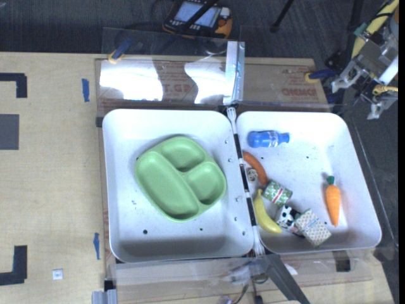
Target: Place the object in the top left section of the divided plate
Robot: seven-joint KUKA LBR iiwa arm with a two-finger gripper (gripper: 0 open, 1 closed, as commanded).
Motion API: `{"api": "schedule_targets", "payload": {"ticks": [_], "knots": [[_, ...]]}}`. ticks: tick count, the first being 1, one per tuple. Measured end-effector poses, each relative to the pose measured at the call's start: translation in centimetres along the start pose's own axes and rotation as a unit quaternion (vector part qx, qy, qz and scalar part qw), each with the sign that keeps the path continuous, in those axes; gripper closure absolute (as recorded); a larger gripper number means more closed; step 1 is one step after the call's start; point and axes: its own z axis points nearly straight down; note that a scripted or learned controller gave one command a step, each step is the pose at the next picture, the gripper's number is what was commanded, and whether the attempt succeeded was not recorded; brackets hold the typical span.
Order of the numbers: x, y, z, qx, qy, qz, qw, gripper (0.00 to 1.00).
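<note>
A green divided plate (180, 177) lies in the left bin (120, 138), with nothing in its sections. The right bin (354, 151) holds a blue bottle (267, 139), an orange sausage-like toy (253, 166), a yellow banana (266, 215), a small green can (277, 193), a carrot (333, 199), a patterned box (312, 227) and a small black-and-white piece (288, 215). My gripper (366, 75) hangs above and beyond the right bin's far right corner, away from all the objects, and I see nothing held in it.
A ridge (239, 170) divides the two bins. A clear panel (164, 75) and a metal upright (234, 71) stand behind the bins. A handheld controller (196, 16) lies further back. The wooden bench (50, 182) stretches to the left.
</note>
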Motion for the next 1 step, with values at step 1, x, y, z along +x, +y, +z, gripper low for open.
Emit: {"api": "schedule_targets", "payload": {"ticks": [1], "knots": [[-2.57, 3.31, -2.96, -0.002, 0.001, 0.278, 0.9606, 0.0]]}}
